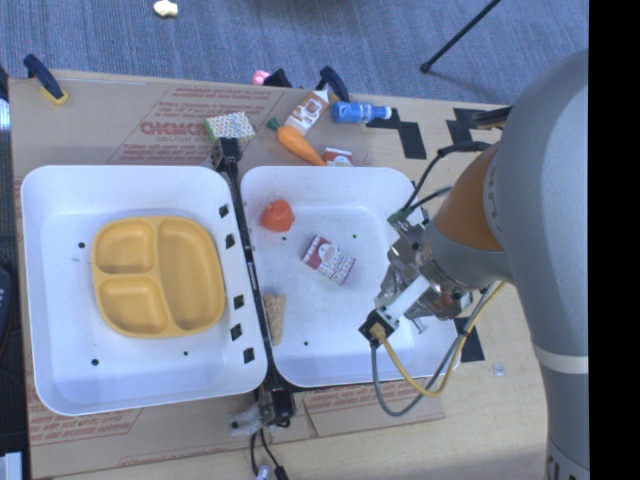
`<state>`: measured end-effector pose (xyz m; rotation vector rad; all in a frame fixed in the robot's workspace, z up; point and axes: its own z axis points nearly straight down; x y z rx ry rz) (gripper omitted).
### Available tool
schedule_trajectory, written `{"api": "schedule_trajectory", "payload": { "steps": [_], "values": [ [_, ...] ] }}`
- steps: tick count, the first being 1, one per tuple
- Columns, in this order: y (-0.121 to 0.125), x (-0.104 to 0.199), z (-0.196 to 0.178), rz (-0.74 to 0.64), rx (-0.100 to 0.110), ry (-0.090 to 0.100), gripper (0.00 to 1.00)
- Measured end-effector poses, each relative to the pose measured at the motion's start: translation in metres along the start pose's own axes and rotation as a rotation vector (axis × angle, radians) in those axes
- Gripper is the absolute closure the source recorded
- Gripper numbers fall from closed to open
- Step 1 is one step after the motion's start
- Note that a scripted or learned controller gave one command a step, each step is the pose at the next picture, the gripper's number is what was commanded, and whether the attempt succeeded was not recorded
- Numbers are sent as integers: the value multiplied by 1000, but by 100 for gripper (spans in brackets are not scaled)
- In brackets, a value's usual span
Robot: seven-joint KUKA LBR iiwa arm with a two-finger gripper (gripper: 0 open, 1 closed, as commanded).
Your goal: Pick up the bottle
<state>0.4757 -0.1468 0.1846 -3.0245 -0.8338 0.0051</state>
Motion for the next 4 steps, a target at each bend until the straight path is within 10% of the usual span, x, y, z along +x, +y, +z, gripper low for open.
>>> {"api": "schedule_trajectory", "payload": {
  "steps": [2, 3, 4],
  "values": [
    [11, -6, -81, 330, 1, 1, 100],
    [50, -30, -34, 320, 2, -1, 100],
    [7, -4, 31, 330, 3, 0, 100]
  ]
}}
